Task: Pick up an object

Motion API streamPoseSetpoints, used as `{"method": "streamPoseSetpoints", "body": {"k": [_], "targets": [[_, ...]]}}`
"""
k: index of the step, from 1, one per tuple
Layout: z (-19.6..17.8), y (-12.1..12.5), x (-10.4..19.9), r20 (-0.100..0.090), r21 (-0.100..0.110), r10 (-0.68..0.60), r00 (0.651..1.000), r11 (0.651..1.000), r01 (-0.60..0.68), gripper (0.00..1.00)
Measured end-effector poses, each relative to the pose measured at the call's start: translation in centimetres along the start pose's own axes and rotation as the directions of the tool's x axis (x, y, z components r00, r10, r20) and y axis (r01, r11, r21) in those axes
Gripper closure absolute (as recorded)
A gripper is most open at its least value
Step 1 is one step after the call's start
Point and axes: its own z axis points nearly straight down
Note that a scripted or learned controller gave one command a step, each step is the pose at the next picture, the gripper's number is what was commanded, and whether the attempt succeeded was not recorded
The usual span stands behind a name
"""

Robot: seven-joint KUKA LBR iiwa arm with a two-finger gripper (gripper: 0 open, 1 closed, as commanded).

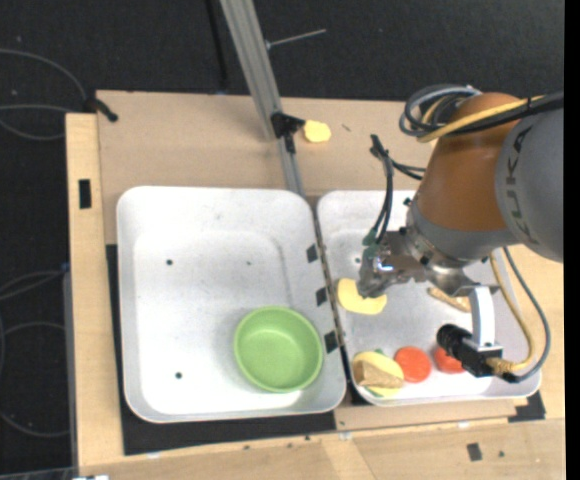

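Yellow piece lies just under the hand; grip state unclear.

Claw low, wrist bent down.

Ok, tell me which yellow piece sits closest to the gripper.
The flat yellow piece in the right bin, directly under the gripper. The other yellow piece lies outside the bins, on the bench.
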Motion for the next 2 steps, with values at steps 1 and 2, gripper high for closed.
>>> {"method": "streamPoseSetpoints", "body": {"k": [1, 2], "targets": [[-0.9, 0.3, 5.2, -0.002, -0.001, -0.003, 1.000, 1.000, 0.003, 1.00], [0.8, 1.5, 10.2, 0.001, 0.000, 0.000, 1.000, 1.000, 0.000, 1.00]]}}
